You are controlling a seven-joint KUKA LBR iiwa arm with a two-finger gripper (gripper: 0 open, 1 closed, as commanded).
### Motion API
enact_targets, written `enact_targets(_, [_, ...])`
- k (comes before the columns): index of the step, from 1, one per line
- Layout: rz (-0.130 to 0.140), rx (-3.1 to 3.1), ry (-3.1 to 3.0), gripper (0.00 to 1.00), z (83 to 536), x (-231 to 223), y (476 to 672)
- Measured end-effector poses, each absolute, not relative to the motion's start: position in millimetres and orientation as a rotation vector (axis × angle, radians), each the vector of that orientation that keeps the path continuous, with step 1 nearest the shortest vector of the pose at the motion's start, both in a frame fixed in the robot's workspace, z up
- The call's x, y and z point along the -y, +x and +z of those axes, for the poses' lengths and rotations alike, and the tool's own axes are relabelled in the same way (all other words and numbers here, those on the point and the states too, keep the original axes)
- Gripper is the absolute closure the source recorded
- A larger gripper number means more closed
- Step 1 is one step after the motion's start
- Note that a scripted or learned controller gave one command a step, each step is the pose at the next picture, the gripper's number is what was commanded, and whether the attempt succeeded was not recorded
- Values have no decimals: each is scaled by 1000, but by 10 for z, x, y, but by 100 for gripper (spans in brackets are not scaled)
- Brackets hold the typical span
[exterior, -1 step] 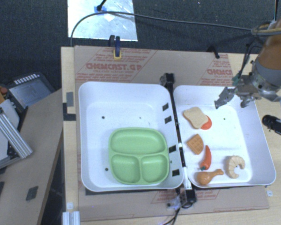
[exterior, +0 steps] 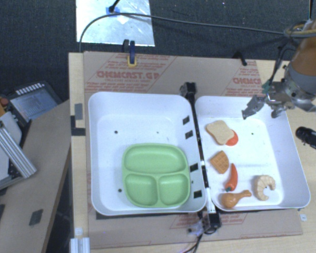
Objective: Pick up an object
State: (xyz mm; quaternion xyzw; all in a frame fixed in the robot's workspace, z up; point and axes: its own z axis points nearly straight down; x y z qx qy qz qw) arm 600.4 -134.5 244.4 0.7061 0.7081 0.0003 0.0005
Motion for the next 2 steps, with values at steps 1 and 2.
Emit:
enact_targets(1, [-2,-2224,2220,0,2023,1315,5982])
enact_targets(2, [-3,-2224,2222,0,1484,1397,5918])
